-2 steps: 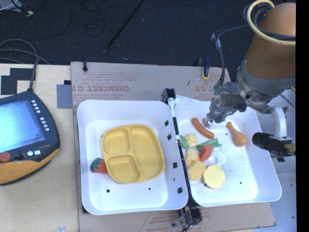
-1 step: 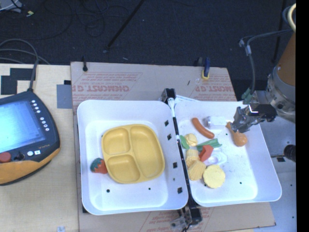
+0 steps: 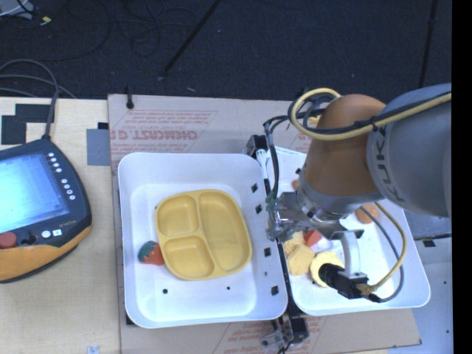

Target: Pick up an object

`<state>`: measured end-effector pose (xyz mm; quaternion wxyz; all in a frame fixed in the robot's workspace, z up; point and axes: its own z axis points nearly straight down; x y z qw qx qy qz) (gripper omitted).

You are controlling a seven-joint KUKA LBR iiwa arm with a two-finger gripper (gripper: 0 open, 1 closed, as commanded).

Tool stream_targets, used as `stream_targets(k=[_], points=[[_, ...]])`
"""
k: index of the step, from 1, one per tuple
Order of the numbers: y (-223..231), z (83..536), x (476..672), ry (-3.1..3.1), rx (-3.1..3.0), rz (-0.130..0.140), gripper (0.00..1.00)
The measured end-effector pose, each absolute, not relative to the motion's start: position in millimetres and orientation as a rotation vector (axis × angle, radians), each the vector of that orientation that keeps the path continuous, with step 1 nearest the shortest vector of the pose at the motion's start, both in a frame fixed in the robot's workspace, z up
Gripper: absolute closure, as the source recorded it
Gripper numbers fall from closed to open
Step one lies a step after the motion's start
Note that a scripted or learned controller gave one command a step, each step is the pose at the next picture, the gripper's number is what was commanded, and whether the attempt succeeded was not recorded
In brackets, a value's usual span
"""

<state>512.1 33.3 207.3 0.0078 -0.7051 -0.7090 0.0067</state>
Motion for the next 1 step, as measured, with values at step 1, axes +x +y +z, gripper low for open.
stream_targets(k=[1], points=[[3.9,307.2,479.2,-2.217,-2.226,0.000,1.00]])
